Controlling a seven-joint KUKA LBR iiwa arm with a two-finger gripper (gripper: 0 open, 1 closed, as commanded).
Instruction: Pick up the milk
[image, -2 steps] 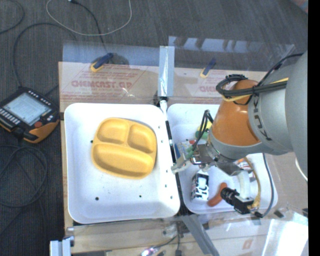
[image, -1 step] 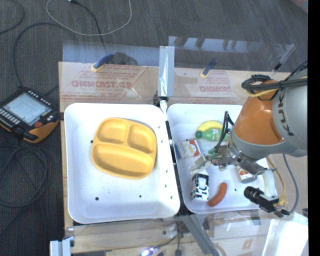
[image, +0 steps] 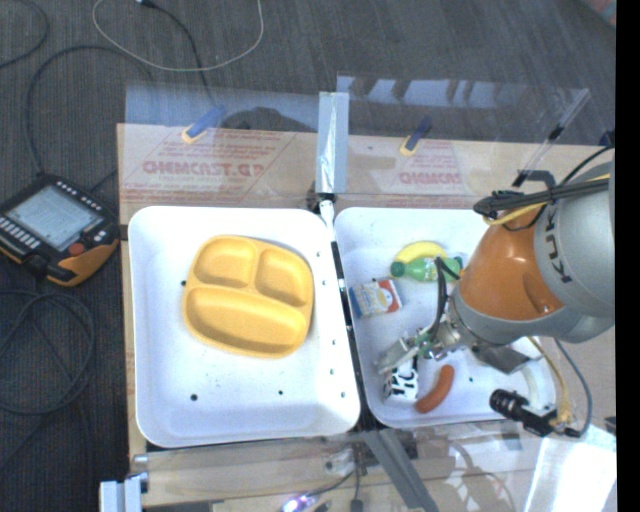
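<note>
The milk (image: 403, 384) is a small carton with black and white cow patches, lying near the front of the right bin (image: 500, 225). My gripper (image: 404, 358) hangs low over the bin, directly above and just behind the carton, very close to its top. The view does not settle whether it touches the carton. The grey arm with its orange band (image: 505, 270) reaches in from the right and covers the bin's right half.
A brown sausage (image: 436, 388) lies right beside the milk. A red and white carton (image: 377, 297), a green bottle (image: 425, 268) and a banana (image: 422, 250) sit further back. The left bin (image: 160, 400) holds a yellow divided tray (image: 250, 295).
</note>
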